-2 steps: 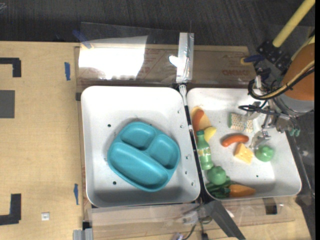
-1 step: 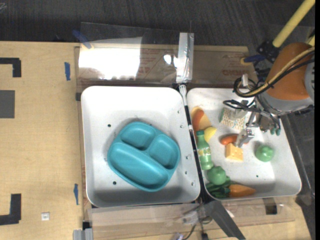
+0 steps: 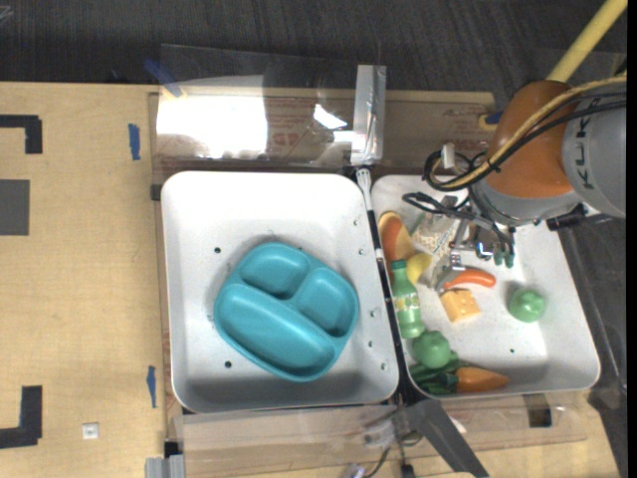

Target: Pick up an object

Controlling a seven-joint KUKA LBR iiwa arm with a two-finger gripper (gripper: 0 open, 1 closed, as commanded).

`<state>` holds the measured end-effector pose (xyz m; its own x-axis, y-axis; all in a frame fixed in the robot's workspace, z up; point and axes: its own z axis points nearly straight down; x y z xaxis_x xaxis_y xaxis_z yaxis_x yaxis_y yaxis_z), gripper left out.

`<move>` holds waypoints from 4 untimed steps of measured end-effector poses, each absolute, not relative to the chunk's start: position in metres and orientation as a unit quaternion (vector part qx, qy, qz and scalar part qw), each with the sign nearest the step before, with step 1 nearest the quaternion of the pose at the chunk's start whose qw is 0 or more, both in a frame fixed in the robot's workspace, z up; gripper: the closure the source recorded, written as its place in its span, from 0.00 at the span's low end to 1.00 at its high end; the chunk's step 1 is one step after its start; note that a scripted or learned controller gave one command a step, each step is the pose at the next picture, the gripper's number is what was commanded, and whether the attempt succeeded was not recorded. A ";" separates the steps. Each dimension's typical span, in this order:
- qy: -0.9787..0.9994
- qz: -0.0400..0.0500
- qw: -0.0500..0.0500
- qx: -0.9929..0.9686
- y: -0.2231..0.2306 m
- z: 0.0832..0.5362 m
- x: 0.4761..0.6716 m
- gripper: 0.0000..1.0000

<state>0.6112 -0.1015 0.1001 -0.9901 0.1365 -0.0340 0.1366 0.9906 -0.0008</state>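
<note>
The worktop (image 3: 70, 297) carries two shallow white bins side by side. The left bin (image 3: 199, 207) holds one teal divided plate (image 3: 287, 309), lying flat near the bin's centre with its three compartments facing up.

The right bin (image 3: 567, 337) serves as the reference for all remaining positions. The arm (image 3: 542, 147), grey with an orange band, enters over the bin's upper right corner. The gripper (image 3: 453, 252) is lowered into the bin's upper left area, directly above a cluster of small items. Whether its jaws stand apart or together cannot be determined, because cables and the wrist body obscure them.

Contents of the right bin:
- An orange-and-red rounded piece (image 3: 393, 235) lies against the left wall, upper part.
- A yellow piece (image 3: 416, 265) sits just beside the gripper, on its left.
- A red-orange elongated item (image 3: 468, 280) lies just below the gripper, with a yellow wedge (image 3: 461, 306) touching its lower side.
- Green items (image 3: 406, 302) line the left wall at mid-height.
- A round green object (image 3: 431, 349) rests lower left.
- An orange carrot-shaped item (image 3: 481, 377) lies along the bottom wall.
- A green ball (image 3: 526, 304) sits apart, right of centre.
</note>
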 end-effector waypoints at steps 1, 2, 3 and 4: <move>1.000 -0.001 0.005 0.024 -0.111 0.089 0.543 0.00; 1.000 -0.002 0.012 0.022 -0.110 0.103 0.547 1.00; 0.984 -0.001 0.007 -0.175 -0.116 0.217 0.562 1.00; 0.985 0.000 0.004 -0.175 -0.115 0.214 0.561 0.00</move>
<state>0.5611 -0.1150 0.2139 -0.9385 -0.3452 -0.0080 -0.3452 0.9385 -0.0017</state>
